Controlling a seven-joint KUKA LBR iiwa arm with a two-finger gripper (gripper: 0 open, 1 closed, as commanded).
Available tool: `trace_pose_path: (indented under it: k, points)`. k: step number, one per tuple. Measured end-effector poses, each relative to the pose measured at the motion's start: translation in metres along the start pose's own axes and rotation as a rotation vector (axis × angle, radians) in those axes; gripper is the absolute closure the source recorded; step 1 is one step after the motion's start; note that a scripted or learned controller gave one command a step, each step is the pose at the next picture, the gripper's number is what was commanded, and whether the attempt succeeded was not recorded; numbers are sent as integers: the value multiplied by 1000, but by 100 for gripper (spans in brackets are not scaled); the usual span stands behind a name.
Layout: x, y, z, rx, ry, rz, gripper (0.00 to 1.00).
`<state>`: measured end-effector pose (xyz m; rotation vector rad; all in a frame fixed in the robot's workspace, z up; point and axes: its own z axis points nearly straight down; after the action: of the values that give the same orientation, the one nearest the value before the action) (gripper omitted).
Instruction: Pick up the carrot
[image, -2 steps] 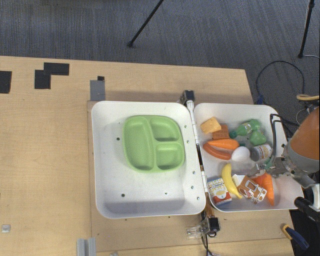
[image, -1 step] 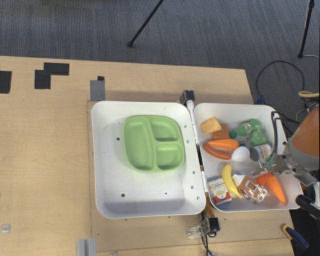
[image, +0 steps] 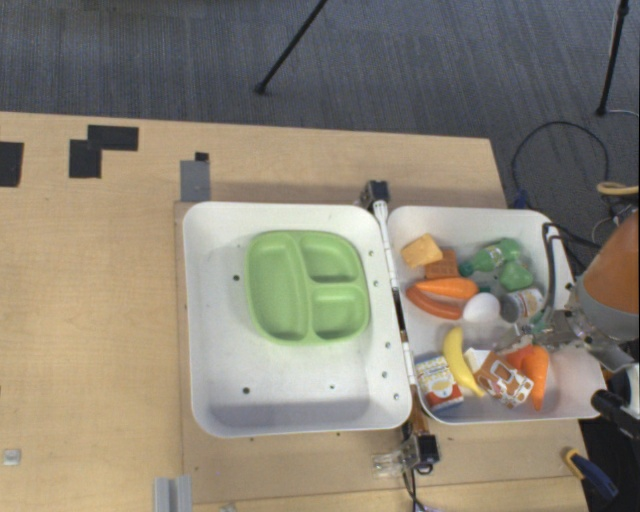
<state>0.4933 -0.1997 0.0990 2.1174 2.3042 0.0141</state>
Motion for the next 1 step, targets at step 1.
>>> trace_pose_path:
  k: [1]
  points:
    - [-6, -1, 10, -1, -1, -379, 0]
